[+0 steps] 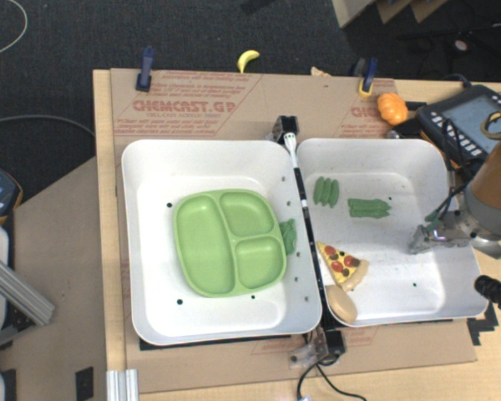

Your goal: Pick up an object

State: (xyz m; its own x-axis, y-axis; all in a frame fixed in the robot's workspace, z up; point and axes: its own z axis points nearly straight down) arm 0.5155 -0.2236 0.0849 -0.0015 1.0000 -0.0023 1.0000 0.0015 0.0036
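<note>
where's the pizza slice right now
The pizza slice lies in the right bin, near its front-left corner, just above a tan rounded object.

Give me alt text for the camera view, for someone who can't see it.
Seen from above, the arm's pincer sits low at the right side of the right white bin, which holds a toy pizza slice and two green pieces. The left white bin holds a green divided plate.

Grey arm (494, 224) with orange band, dark cables, small metallic end effector (424, 239)
</note>
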